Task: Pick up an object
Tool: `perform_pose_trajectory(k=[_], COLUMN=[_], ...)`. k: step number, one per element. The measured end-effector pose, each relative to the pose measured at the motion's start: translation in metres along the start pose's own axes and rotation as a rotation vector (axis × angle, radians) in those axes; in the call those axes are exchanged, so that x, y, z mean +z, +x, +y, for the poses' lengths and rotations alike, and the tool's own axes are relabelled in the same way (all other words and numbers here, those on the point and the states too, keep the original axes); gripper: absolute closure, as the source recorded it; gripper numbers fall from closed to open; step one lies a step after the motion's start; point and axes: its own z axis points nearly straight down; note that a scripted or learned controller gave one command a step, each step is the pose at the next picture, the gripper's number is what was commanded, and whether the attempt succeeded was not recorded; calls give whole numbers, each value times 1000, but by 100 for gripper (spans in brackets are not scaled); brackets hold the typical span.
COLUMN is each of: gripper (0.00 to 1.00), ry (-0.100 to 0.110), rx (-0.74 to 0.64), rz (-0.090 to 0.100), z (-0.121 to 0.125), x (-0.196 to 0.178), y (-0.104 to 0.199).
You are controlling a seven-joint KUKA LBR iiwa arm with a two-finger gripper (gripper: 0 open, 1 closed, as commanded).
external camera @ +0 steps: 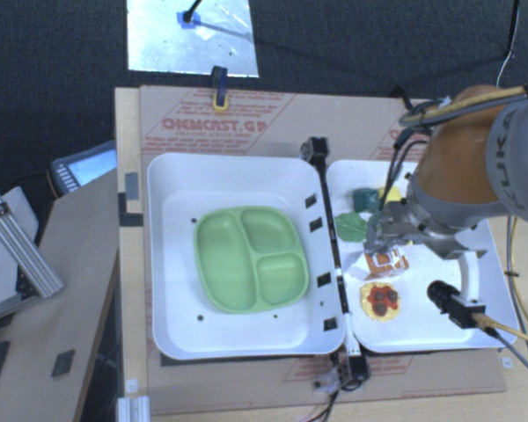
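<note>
Seemingly the target is the small orange-and-white crinkled packet [386, 262], lying in the right-hand white bin [422, 337] near its left wall, directly under the two-finger gripper [385, 243]. Its long axis appears to run from near-left to far-right at a slant, though the arm covers its far end, so which way it points cannot be settled. Just nearer lies a round yellow disc with red spots [381, 300]; farther off sit a light green leaf-shaped piece [350, 226] and a darker green lump [365, 200]. The left white bin [172, 192] carries a pale green divided plate [249, 258].

By my reading the step in hand is the descent onto the packet — not yet a lift. Whether the gripper is spread or closed cannot be told, since the wrist hides it. The next move calls for a firm closing across the packet's short side, then a straight rise.
</note>
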Motion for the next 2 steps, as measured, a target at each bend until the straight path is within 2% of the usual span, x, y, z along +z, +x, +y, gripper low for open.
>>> perform_pose_trajectory(k=[1, 2], gripper=[100, 100], ry=[0, 0], rx=[1, 0], rz=[-1, -1], z=[1, 1], x=[6, -7], y=[50, 97])
